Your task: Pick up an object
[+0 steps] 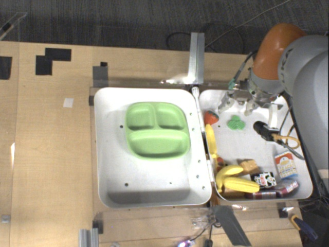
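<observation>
In the right bin [303,181], the gripper [237,106] hangs with its metal fingers spread apart and nothing between them, just above a small green knobbly piece [236,122] on the smooth white floor. Along the near wall lie glossy yellow bananas [234,178], a small printed carton [286,165] and what may be a red tomato [211,119]. The left bin [108,184] holds a matte green divided plate [156,129] with three compartments.

Two bins sit side by side on the surface [51,138]. The left bin [110,184] holds a sectioned plate [156,129] near its centre. In the right bin [303,187], the end effector [237,105] hangs over the far part, just behind a small leafy item [236,122]. A corn cob [211,140] lies along the left wall; bananas [234,178] and small packages [286,166] crowd the near edge.
</observation>
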`<state>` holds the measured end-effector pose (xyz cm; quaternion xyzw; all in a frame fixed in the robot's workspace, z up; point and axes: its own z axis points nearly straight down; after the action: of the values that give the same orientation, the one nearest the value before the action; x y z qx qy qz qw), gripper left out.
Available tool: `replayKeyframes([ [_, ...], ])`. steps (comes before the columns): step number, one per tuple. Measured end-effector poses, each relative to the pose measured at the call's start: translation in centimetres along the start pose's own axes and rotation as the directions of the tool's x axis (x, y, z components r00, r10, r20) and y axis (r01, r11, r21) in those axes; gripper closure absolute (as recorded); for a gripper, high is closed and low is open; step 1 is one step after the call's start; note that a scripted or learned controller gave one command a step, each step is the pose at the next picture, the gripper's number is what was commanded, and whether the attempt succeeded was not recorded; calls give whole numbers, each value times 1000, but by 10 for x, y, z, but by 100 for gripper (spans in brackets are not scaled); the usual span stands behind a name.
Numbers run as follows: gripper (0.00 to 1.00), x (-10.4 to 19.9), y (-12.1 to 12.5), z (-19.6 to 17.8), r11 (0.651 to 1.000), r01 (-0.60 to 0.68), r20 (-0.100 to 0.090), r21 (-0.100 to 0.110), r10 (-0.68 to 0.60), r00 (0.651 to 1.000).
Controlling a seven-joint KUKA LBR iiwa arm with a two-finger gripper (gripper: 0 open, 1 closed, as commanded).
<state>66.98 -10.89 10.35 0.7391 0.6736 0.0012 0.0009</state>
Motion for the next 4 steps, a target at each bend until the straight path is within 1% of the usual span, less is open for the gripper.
replayKeyframes([
  [1,0,40,-4,-80,999,40,-1,0,-40,999],
  [2,0,16,-1,10,998,60,0,-1,-60,998],
  [3,0,-25,-5,-36,975,223,1,0,-223,975],
  [4,0,-27,3,-37,994,110,0,-1,-110,994],
])
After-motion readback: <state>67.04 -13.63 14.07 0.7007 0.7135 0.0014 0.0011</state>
